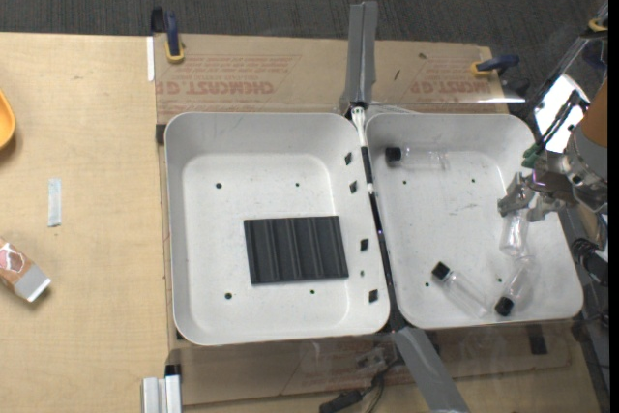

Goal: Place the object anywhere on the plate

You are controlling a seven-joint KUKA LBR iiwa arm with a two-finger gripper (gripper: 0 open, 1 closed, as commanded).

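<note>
In the right bin [426, 300]: three clear tubes with black caps; claw [527, 198] at its right rim.

One clear tube [418, 157] lies near the bin's far-left corner, a second [456, 287] near the front wall, a third [511, 290] just right of it, close to the front-right corner. The claw hangs over the right edge; a clear tube-like piece [514, 235] dangles below it, but grip and finger spread cannot be told. The dark ribbed plate [295, 249] sits in the left bin [193, 208], across the divider. Both bins rest on the worktop [77, 111].
</note>
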